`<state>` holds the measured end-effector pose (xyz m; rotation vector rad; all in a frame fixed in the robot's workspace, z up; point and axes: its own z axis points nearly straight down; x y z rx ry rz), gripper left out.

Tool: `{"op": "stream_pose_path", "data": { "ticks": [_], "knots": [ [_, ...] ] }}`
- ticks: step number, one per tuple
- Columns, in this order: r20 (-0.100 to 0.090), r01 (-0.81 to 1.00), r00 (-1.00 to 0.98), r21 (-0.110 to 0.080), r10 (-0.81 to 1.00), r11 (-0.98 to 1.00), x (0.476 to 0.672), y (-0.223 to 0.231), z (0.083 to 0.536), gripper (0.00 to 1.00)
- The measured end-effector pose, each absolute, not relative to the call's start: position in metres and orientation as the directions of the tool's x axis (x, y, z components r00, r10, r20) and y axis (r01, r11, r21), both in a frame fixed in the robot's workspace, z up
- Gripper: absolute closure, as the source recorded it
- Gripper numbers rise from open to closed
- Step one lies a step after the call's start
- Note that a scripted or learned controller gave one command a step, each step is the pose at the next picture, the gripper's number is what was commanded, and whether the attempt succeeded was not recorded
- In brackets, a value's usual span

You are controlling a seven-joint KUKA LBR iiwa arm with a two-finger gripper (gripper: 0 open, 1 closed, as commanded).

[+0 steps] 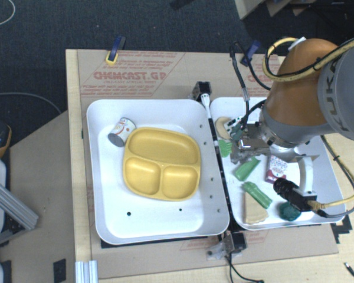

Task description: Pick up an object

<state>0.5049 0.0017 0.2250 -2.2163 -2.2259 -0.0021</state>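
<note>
Over the right bin, end effector low among small items, near a green piece; grip state cannot be told. Nothing visibly lifted, so pick not yet achieved. Left bin carries yellow divided tray and small cup.

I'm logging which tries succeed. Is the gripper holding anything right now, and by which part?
It cannot be told: the gripper sits low in the right bin by the green pieces.
</note>
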Motion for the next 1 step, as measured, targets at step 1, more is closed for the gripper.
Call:
{"op": "stream_pose_path", "data": {
  "ticks": [1],
  "knots": [
    [-0.001,1.0,0.001,0.0,1.0,-0.001,0.5131,-0.0149,0.2161,1.0]
  ]
}}
